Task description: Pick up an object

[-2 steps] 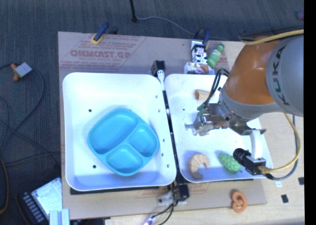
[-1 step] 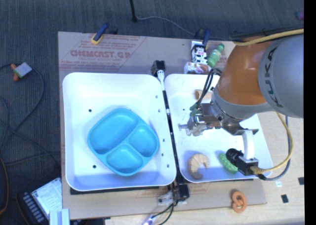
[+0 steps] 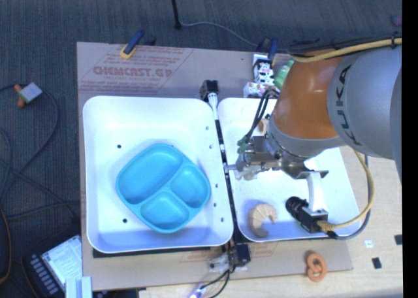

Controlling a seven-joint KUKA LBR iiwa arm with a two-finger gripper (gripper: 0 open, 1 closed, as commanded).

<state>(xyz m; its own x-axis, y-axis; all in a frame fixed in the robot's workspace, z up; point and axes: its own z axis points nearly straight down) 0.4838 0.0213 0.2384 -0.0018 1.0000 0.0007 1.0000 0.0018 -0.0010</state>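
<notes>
Camera view puts the gripper (image 3: 247, 167) over the right bin (image 3: 346, 166); its state cannot be told.

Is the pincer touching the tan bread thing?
Apart. The camera view shows bare white bin floor between the pincer and the tan bread-like piece.

Two shallow white bins on the counter (image 3: 130, 61): a left bin (image 3: 104, 120) and a right bin (image 3: 235, 110). One blue divided plate (image 3: 163, 187), three compartments, in the left bin. One tan croissant-shaped piece (image 3: 262, 218) in the right bin. One small orange ring (image 3: 316, 266) on the counter. One robot arm (image 3: 326, 104). One blue-and-yellow clamp (image 3: 132, 43) at the counter's far edge.
</notes>
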